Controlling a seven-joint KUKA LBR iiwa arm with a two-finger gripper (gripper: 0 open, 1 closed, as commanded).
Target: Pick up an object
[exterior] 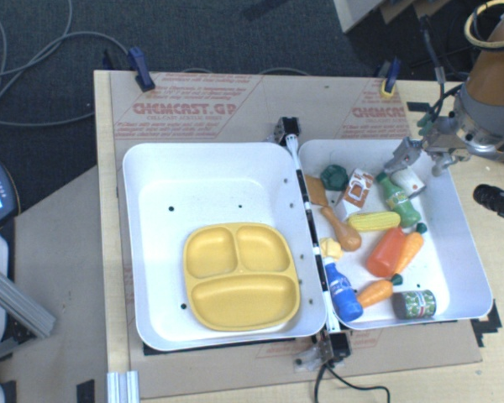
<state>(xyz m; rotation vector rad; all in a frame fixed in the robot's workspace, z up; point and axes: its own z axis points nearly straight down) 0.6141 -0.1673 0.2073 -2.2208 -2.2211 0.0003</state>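
The right bin (462,225) holds several toy foods: a corn cob (374,221), a green bottle (401,200), an orange bottle (388,252), a small carton (357,188), a carrot (375,292), a blue bottle (343,294) and a dark can (415,304). My gripper (421,158) hangs over the bin's far right corner, just above the green bottle and a white item (410,180). Its two fingers stand spread apart, open, with nothing between them.
A yellow divided plate (241,275) lies in the left bin (151,191). A brown spoon-like piece (338,227) and a dark green lump (333,175) rest near the divider between the bins. Clamps (139,67) hold the board at the back.
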